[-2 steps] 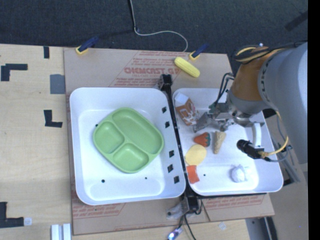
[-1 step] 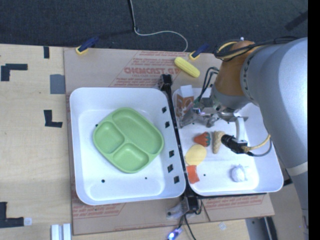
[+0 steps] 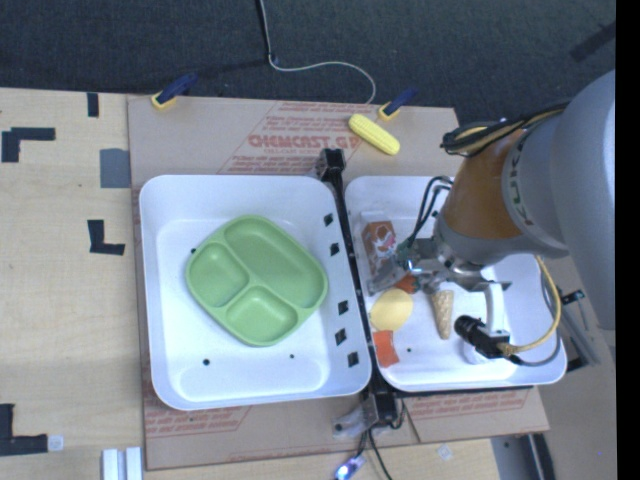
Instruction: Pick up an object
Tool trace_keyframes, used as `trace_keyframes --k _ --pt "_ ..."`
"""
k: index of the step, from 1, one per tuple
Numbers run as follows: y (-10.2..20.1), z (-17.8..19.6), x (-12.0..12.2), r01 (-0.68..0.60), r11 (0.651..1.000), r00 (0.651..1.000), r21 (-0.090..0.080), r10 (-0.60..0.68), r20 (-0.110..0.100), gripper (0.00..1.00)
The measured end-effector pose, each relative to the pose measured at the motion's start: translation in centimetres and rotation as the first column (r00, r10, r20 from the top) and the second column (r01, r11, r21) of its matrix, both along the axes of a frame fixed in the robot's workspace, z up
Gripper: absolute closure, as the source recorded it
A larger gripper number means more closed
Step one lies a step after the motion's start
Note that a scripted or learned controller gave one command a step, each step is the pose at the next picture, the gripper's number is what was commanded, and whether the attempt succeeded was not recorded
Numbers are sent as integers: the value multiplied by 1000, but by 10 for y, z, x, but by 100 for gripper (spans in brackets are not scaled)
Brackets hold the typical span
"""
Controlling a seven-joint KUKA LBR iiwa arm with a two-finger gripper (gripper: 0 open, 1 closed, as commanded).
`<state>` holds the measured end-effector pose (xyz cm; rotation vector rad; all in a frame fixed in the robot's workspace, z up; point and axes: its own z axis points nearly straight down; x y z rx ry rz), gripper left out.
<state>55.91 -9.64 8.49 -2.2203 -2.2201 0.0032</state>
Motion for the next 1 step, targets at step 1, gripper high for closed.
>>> trace_keyframes --k 1 --pt "0 9 2 -1 1000 1000 -1 1 1 100"
